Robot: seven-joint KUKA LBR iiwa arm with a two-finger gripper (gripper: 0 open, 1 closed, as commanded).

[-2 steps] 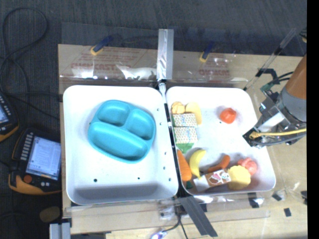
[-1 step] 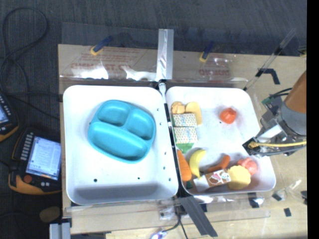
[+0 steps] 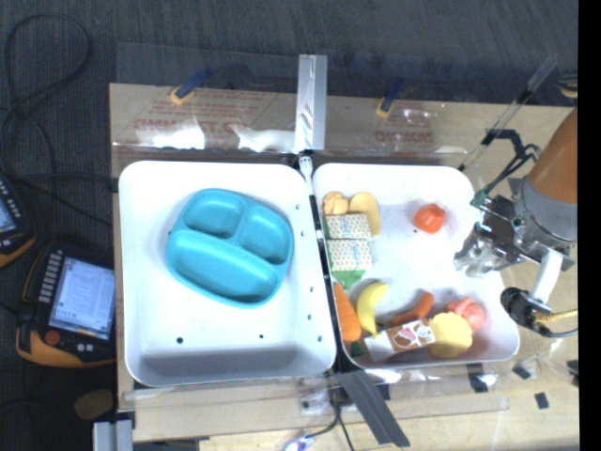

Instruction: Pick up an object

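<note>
Gripper [image 3: 476, 255] sits low at the right rim of the right bin [image 3: 451, 175], arm coming in from the right with its orange band up at the edge. Nothing shows between the fingers, and whether they're apart or together can't be told from here. Toy food fills the right bin: tomato [image 3: 430, 218] alone near the top, well clear of the gripper; banana [image 3: 372, 302], carrot [image 3: 347, 319] and sausage [image 3: 413, 308] bunched along the lower left; a yellow piece [image 3: 451, 334] and a pink one [image 3: 468, 311] at the lower right, just below the gripper. Over in the left bin [image 3: 141, 280], a blue tray [image 3: 230, 244], lying by itself.
</note>
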